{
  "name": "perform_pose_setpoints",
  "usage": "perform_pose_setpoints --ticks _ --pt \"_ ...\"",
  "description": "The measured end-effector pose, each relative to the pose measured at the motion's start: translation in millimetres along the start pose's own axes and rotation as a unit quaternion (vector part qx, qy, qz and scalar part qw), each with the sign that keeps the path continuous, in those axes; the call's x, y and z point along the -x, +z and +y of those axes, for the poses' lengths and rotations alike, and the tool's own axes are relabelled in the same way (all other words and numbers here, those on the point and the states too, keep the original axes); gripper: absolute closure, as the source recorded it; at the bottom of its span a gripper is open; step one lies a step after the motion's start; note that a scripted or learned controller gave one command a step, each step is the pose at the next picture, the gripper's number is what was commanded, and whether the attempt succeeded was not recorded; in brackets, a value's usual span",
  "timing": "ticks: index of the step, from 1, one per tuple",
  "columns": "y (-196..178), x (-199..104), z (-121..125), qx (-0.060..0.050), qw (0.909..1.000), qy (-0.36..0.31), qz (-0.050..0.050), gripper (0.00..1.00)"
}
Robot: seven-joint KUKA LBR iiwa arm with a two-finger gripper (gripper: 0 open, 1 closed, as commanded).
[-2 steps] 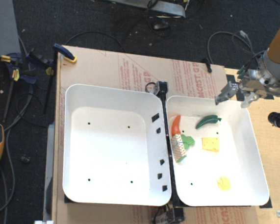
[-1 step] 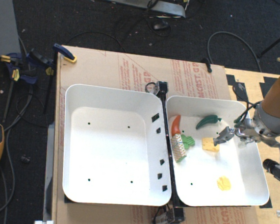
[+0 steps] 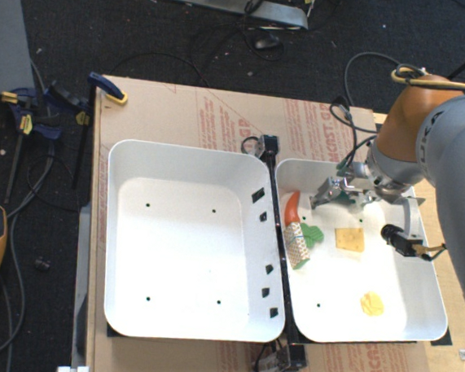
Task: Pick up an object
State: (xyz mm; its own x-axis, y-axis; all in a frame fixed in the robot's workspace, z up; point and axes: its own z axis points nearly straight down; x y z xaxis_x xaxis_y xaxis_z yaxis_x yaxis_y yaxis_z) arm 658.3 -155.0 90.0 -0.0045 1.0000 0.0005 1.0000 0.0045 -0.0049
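We see the gripper (image 3: 340, 193) hanging over the right bin (image 3: 420, 277), its grip unreadable, above a red piece (image 3: 293, 205) and tan square (image 3: 349, 239).

Arm (image 3: 458, 137) cropped at right edge

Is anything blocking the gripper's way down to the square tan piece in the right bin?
Nothing visible does. The gripper hangs over the right white bin, up-left of the square tan piece, which lies alone on bare floor. The green item lies to that piece's left, apart from it.
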Motion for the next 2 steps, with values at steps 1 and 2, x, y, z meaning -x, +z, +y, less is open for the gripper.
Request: perform_pose_setpoints --ticks 1,2 --pt "-12 3 0 0.002 1.0000 0.002 -0.001 1.00" --pt "-2 -60 -56 0.002 1.0000 0.000 0.001 1.00"
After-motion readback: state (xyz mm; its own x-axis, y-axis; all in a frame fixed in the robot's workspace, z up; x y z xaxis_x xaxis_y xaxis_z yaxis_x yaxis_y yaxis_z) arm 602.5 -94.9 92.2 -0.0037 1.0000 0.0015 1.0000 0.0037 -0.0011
